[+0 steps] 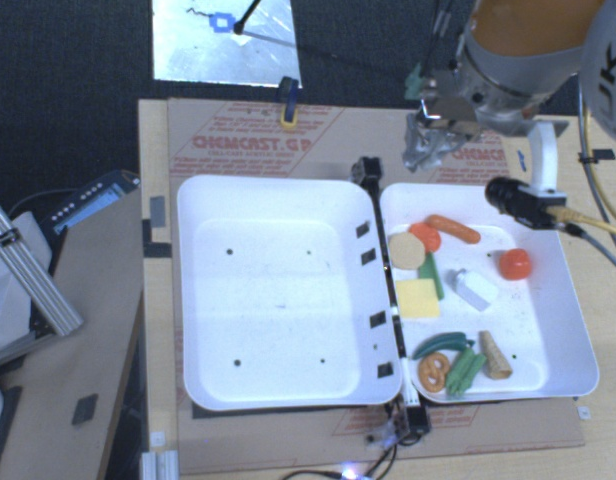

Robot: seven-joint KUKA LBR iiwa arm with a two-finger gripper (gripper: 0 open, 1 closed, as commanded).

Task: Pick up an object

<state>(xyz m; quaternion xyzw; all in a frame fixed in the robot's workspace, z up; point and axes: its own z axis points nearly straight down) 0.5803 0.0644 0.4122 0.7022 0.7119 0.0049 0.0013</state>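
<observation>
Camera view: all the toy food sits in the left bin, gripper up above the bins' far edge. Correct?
Not quite. The camera view shows the toy food in the right bin, not the left bin. The gripper is indeed above the bins' far edge.

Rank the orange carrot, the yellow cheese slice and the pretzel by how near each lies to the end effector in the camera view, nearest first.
From the end effector, above the right bin's far edge:
1. Orange carrot, at the far end of the right bin.
2. Yellow cheese slice, mid-bin by the divider.
3. Pretzel, at the bin's near corner.
</observation>
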